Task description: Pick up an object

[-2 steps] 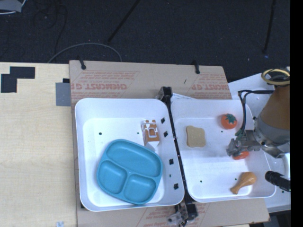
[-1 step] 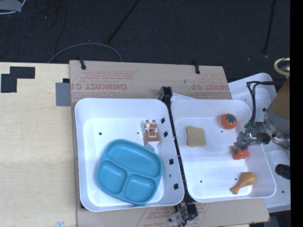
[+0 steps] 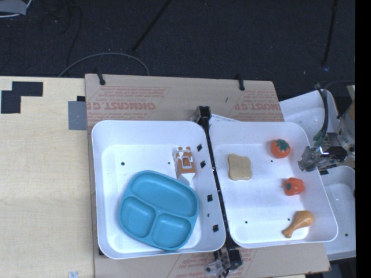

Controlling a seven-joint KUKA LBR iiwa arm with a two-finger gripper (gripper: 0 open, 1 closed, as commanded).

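The nearest candidates for a pick are two small toy vegetables in the right bin [image 3: 264,239]: an orange tomato-like piece [image 3: 280,148] just inward of the gripper [image 3: 316,158] and slightly toward the bench's far side, and a red pepper-like piece [image 3: 294,186] inward and toward the near side. The gripper sits at the bin's outer rim, apart from both, with nothing visibly in it (whether it is open or closed I cannot tell at this size).

Both toys look round and smooth, so a descent a little off-centre would likely push one aside or squeeze it out rather than seat it. The rim directly beneath is another risk: a drop from here could strike the wall instead of the floor.

Farther in lies a tan bread-slice toy [image 3: 239,167], and toward the near corner a toy drumstick [image 3: 298,223]. Beyond the central divider, the left bin [image 3: 107,155] holds a blue compartment plate [image 3: 159,209] and a small orange-and-white toy [image 3: 185,160]. Nothing blocks the reach to either vegetable.
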